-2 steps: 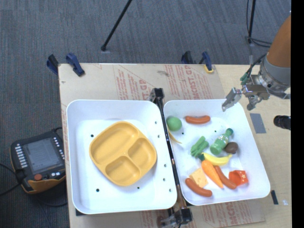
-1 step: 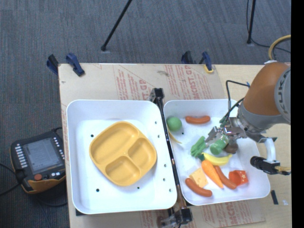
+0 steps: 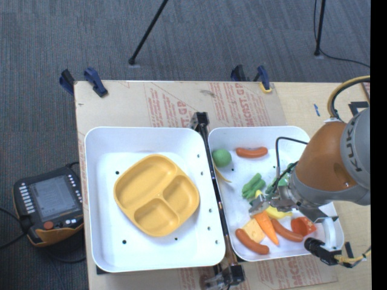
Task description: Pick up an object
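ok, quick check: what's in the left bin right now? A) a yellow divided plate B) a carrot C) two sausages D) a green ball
A. The left bin has the yellow divided plate lying in it; the green ball, the carrot and the sausages all sit in the right bin.

Even overhead light, slightly soft

You look down from one fixed camera above the bench (image 3: 139, 98), at a slant, far enough to take in both white bins (image 3: 97, 180) and surrounding floor (image 3: 60, 35).
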Tool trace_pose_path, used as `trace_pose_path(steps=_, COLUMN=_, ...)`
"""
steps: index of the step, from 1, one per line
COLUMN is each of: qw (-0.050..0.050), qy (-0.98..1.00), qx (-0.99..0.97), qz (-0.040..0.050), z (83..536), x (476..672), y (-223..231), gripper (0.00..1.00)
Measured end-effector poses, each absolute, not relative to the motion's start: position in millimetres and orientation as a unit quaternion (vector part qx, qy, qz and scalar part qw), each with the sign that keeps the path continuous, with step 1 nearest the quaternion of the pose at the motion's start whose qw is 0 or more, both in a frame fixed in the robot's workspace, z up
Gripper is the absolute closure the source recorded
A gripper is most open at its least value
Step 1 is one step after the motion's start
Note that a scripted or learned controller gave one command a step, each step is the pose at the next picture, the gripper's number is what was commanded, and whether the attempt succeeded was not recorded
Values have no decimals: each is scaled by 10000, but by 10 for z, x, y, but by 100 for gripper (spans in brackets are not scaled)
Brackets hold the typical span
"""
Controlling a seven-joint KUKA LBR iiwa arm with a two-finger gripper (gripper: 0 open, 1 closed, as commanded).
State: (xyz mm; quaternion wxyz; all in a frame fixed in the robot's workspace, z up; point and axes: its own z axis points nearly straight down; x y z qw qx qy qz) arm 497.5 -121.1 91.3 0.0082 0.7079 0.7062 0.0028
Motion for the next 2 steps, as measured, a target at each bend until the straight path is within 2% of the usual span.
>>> trace_pose_path(steps=1, qw=39, qy=7049, qx=7093, qz=4, z=979, x=4963, y=-1212, gripper=100)
trace_pose_path(steps=2, qw=-15, qy=7078, qx=7064, qz=-16, z=2853, x=4876, y=-705, gripper=100)
